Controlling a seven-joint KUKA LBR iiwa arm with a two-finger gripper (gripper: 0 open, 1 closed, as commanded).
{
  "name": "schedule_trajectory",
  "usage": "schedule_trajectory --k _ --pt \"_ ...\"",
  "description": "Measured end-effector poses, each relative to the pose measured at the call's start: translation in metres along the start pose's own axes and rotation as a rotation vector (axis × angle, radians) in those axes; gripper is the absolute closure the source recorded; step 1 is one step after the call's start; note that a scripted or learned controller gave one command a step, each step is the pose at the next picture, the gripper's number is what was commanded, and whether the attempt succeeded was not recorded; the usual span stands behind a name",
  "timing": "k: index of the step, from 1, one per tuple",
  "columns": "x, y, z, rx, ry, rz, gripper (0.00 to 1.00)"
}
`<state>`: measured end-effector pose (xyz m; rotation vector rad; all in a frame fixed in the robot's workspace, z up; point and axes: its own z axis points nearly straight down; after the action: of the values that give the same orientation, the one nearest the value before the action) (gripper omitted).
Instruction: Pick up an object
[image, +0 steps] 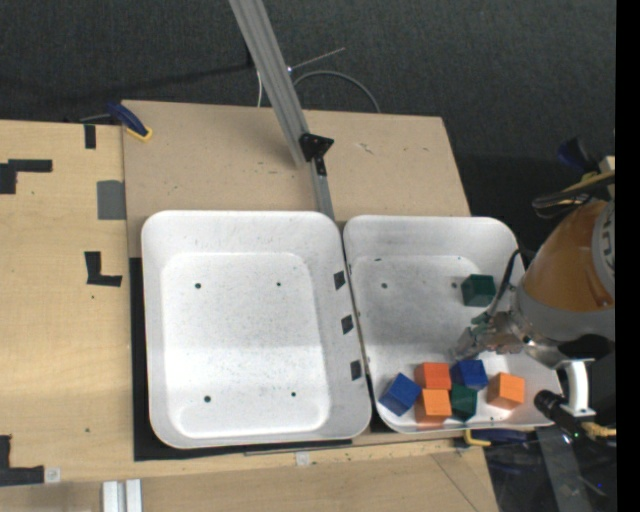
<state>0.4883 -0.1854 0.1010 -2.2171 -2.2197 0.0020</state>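
Note:
The right bin holds several small blocks. A dark green block sits alone near its right wall. Along the front edge there is a cluster: a blue block, two orange blocks, a second blue block, a green block and another orange block. My gripper hangs low over the right side of this bin, between the lone green block and the cluster, just above the second blue block. Nothing visible is held in it.
The left bin stands beside the right one, their walls touching in the middle. A slanted metal rail runs from the top down to the bins' junction. The arm's grey and orange body overhangs the right bin's right wall.

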Motion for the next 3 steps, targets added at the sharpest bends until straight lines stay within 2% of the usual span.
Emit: schedule_trajectory --k 1,3 --pt "-0.006 0.000 -0.043 -0.006 -0.003 0.001 1.00" --pt "-0.007 0.011 -0.165 -0.010 -0.005 0.000 1.00"
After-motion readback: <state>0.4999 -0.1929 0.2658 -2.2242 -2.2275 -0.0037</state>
